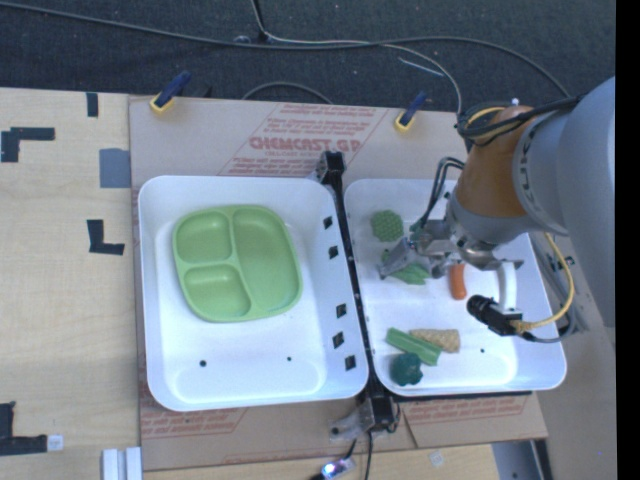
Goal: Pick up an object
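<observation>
My gripper [403, 261] is low in the left half of the right bin [540, 373], the grey arm with its orange band reaching in from the right. It sits right over a small green piece [413, 277], which it partly hides. A bumpy green round object [388, 225] lies just behind it. An orange carrot-like piece [457, 284] lies to its right. Toward the bin's front are a long green piece [412, 345], a tan wedge [440, 340] and a dark green round object [405, 370].
The left bin [165, 368] holds a light green divided plate [237, 263]. A black divider [345, 288] runs between the bins. Cables trail from the arm over the right bin's right side [520, 323]. Two clamps [170, 90] hold the cardboard at the back.
</observation>
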Controlling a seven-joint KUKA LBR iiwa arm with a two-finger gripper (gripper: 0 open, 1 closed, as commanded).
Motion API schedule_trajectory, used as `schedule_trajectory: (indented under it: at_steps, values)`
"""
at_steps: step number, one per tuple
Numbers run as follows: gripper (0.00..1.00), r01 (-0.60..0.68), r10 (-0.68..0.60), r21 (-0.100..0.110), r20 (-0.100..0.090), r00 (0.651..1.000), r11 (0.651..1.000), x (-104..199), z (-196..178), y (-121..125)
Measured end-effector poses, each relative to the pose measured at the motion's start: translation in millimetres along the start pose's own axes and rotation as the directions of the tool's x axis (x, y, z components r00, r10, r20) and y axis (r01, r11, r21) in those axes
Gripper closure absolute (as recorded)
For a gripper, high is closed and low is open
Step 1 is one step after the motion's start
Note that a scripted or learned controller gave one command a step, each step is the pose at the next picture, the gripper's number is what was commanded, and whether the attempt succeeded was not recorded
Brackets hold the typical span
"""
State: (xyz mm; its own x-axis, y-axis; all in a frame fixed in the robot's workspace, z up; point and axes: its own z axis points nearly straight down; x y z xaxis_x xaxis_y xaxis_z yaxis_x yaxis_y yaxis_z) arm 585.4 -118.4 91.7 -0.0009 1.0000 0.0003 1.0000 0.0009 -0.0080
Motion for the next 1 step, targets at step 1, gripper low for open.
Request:
schedule_trajectory:
  at_steps: [1]
  values:
    - [1.0, 0.002, -0.002, -0.005, 0.0, 1.0, 1.0, 0.7, -14.4, 1.5]
